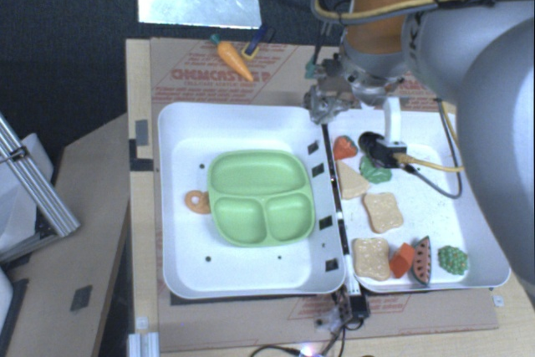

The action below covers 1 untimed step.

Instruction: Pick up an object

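KUKA arm (pixel 476 79) is reaching in from the right over two shallow white bins, with its gripper (pixel 324 106) hanging above the far end of the divider between them. From this slant it cannot be told whether the gripper is set wide or narrow, and nothing is showing in its grasp.

The left bin (pixel 180 146) is carrying a green divided plate (pixel 259 196) near its middle, with a small orange ring (pixel 197 201) lying just beside the plate's left edge. The right bin (pixel 426 217) is holding the toy food. One slice of toast (pixel 383 211) is lying mid-bin and a second slice (pixel 372 257) is near the front. A pale cheese wedge (pixel 351 180) is resting close to the divider. A watermelon slice (pixel 422 259) and a green floret (pixel 453 260) are sitting at the front, and an orange-red chunk (pixel 402 260) is lying between the second slice and the watermelon. A green leafy piece (pixel 378 175) is lying just beside the cheese. A toy carrot (pixel 234 60) is lying outside both bins, on the cardboard behind the left one.

The red piece (pixel 345 148) is looking like the likeliest pick. It is lying in the right bin, just frontward and slightly right of the gripper, nearer than anything else. It looks compact, with no clear long axis. Because it is sitting close to the divider wall, the descent is likely to leave little room on that side.
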{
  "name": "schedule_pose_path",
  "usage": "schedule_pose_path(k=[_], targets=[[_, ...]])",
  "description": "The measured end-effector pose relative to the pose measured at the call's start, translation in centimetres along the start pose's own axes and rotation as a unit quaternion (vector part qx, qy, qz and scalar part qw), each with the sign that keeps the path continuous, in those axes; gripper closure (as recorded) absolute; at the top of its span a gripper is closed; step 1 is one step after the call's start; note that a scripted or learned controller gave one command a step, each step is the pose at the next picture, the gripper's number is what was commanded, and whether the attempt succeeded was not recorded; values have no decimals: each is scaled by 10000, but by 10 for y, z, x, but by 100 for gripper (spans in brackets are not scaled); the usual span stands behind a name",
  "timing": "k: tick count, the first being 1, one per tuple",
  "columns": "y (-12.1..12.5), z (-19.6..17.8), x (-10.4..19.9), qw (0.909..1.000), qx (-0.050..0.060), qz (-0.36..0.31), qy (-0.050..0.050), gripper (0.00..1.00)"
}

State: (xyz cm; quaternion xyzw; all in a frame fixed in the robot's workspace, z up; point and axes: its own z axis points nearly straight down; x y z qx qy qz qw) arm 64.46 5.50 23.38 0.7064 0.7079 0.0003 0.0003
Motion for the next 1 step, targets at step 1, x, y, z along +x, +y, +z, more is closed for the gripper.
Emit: schedule_pose_path(k=[1], targets=[[4,-1,-4,10000,-8,5,1,100]])
